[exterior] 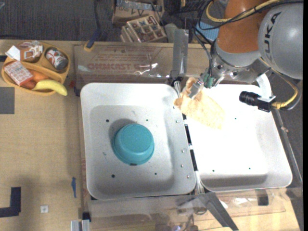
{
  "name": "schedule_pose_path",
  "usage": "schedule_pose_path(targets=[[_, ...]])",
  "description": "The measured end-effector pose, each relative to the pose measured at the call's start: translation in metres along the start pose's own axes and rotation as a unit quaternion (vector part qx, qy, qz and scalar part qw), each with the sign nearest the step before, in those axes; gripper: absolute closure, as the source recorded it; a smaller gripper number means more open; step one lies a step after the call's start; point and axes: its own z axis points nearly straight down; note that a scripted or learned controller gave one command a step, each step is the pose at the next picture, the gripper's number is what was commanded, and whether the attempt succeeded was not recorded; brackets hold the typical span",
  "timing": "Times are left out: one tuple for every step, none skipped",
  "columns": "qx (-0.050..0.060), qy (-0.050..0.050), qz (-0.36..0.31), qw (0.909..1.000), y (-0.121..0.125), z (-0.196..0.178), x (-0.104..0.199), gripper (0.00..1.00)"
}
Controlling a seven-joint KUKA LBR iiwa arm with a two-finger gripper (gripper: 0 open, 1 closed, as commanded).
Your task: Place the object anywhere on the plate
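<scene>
1. The object [204, 110] is a pale yellow, limp, flat piece, like a cloth or a tortilla. It sits at the upper-left corner of the right bin [250, 172], and its upper-left end reaches the divide between the two bins.
2. Its long axis runs diagonally, from upper left near the gripper [196, 89] to lower right toward the bin floor.
3. The gripper is at the upper-left end of the object. The object appears to be pinched between its fingers there; the rest trails down and to the right, apparently sagging onto the bin.
4. The plate [134, 143] is a round teal dish in the middle of the left bin [96, 177]. From the gripper it lies to the left and toward the lower edge of the view, well apart.
5. Judgement: the coming move is a lift, then a carry left and downward in the view.
6. In the way: the raised rims where the bins meet [190, 143]. A trailing end could drag on them.
7. A black cylinder [252, 99] on the arm hangs over the right bin, clear of that path.
8. A tray of toy food [33, 69] stands on the bench at far upper left, well apart.
</scene>
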Motion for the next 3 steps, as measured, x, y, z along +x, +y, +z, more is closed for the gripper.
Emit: schedule_pose_path(targets=[[-0.001,0.000,-0.198,0.9802,0.015,-0.001,0.050,1.00],[-0.001,0.000,-0.386,0.9223,0.030,-0.008,0.088,1.00],[-0.003,-0.002,-0.415,0.9100,0.062,-0.007,0.122,1.00]])
